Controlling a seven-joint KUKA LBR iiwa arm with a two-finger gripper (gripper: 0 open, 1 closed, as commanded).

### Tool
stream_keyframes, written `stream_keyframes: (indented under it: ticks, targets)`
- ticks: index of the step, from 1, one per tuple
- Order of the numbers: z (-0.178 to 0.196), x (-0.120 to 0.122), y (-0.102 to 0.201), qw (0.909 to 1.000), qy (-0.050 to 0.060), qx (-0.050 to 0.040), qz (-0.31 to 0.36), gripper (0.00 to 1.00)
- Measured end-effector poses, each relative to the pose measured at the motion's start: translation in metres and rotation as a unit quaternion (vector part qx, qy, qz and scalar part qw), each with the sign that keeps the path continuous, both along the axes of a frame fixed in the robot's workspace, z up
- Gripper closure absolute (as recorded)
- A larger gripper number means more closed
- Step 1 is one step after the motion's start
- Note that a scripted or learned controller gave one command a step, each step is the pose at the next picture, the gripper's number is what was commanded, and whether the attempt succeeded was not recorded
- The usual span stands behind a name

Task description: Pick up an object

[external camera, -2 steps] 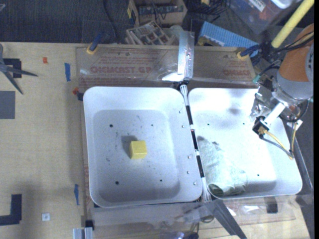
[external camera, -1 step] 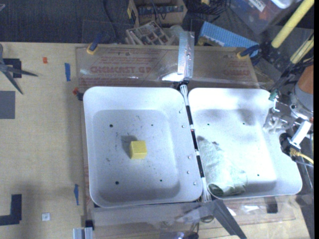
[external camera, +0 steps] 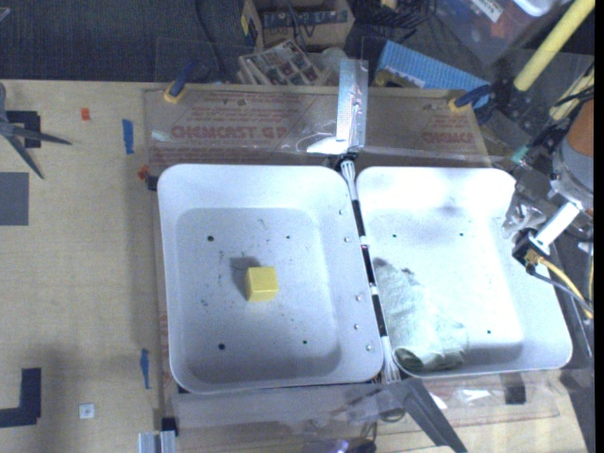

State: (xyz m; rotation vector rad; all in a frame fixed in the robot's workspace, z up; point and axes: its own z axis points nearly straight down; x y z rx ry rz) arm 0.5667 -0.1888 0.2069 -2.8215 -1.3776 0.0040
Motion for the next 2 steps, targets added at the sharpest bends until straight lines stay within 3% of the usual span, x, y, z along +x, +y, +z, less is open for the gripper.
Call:
stream_keyframes:
  ticks: [1,2]
  targets:
    - [0.011,-0.019,0.048,0.9733,0.003,-0.0001,-0.23,1.0]
    - [-0.019,-0.039,0.017,0.9889,0.003,0.0009,-0.149,1.0]
